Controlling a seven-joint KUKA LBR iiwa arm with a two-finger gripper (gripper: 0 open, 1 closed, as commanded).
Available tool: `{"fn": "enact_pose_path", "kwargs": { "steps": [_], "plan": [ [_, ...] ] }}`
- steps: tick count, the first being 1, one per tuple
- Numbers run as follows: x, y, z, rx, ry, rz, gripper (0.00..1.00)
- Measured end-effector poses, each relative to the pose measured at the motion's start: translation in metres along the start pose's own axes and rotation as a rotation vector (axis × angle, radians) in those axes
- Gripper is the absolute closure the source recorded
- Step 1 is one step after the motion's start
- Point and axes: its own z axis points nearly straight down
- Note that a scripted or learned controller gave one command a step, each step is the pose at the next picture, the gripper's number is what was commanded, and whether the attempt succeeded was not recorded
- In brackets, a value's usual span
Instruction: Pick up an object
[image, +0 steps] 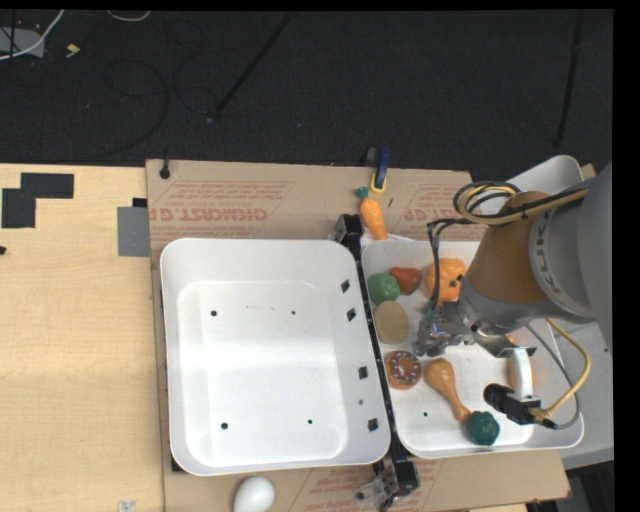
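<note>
A dark floor (300, 80) with thin cables is seen at 12 o'clock in the camera view. A pale wooden bench top (70, 350) is seen at 9 o'clock. A brown cardboard sheet (250, 205) is laid on it, under a big white left bin (170, 350) and a white right bin (430, 420). A small orange toy carrot (372, 217) is seen on the cardboard, and a white egg-shaped ball (255, 492) at 6 o'clock.

The grey arm with its orange band (515, 265) is reached into the right bin, and the gripper (437, 332) is held low among the toys. Whether it is open or closed cannot be told. From the gripper, a flat beige round lump (391, 322) is found just beside it at 9 o'clock, a brown doughnut with sprinkles (404, 368) at 7 o'clock, a tan club-shaped toy (442, 380) at 6 o'clock and an orange round toy (448, 278) at 12 o'clock.
</note>
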Motion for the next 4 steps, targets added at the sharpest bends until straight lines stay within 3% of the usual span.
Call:
{"fn": "enact_pose_path", "kwargs": {
  "steps": [1, 2, 3, 4],
  "plan": [
    [0.026, 0.040, -0.001, -0.004, 0.000, -0.006, 1.00],
    [0.042, 0.069, -0.163, -0.022, -0.001, -0.007, 1.00],
    [0.058, 0.086, -0.319, -0.022, -0.002, -0.006, 1.00],
    [0.063, 0.083, -0.426, -0.015, -0.001, -0.005, 1.00]
  ]
}}
